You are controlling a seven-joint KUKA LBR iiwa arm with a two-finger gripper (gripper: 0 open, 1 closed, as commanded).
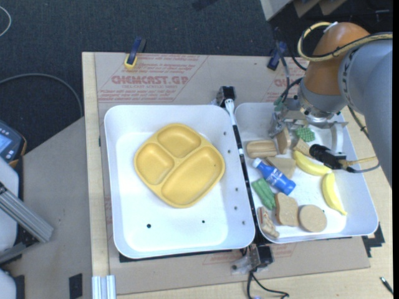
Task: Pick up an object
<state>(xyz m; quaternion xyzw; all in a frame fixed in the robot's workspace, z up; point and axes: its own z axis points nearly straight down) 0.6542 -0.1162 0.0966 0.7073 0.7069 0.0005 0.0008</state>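
Objects for picking lie in the right bin (358,220): two bananas (333,194), a blue tube (275,175), a green piece (264,193), a bread roll (261,148) and round biscuits (312,218). The arm (365,67) reaches in from the right, orange band (327,64) above the wrist, pointing down over the bin's far end. The gripper (288,128) sits low among the items there; whether its jaws are apart or together cannot be told. A yellow divided plate (179,164) rests in the left bin (124,229).
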